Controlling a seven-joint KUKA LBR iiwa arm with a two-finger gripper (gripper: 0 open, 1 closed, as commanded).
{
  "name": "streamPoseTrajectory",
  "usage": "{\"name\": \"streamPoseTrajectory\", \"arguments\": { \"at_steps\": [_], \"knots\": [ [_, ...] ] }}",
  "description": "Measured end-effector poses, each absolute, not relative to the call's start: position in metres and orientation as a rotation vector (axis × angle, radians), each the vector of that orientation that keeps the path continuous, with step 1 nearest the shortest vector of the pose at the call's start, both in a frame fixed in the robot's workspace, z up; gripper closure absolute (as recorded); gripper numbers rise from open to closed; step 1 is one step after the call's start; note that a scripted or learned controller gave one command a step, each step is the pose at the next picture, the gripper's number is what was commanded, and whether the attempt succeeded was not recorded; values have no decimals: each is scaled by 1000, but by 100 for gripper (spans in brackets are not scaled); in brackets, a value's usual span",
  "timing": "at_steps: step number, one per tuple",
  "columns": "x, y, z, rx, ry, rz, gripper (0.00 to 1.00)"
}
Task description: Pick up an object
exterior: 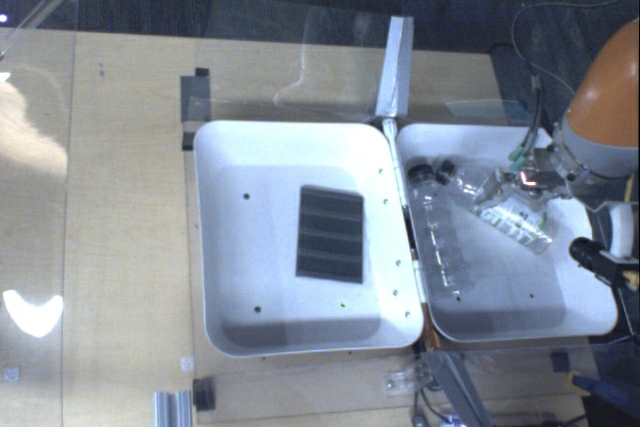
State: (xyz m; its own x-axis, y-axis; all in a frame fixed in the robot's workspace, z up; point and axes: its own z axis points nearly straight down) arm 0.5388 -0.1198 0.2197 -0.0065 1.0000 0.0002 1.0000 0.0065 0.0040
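Camera view: hand (527,181), grip state unclear, sits over clear bottle (495,205) in right bin (590,310).

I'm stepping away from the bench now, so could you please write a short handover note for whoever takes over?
Gripper: low in the right bin, over a clear plastic piece; nothing is visibly held.
Things: a clear plastic bottle lies along the right bin's left side; a dark ribbed block lies flat mid left bin.
Done: no object lifted.
Left: grasp one object and raise it.
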Motion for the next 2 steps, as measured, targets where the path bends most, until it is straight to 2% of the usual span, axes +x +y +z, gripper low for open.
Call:
{"name": "streamPoseTrajectory", "arguments": {
  "at_steps": [1,2],
  "knots": [
    [568,-161,176,2127,2307,4,0],
    [596,-173,99,1960,2445,9,0]
  ]
}}
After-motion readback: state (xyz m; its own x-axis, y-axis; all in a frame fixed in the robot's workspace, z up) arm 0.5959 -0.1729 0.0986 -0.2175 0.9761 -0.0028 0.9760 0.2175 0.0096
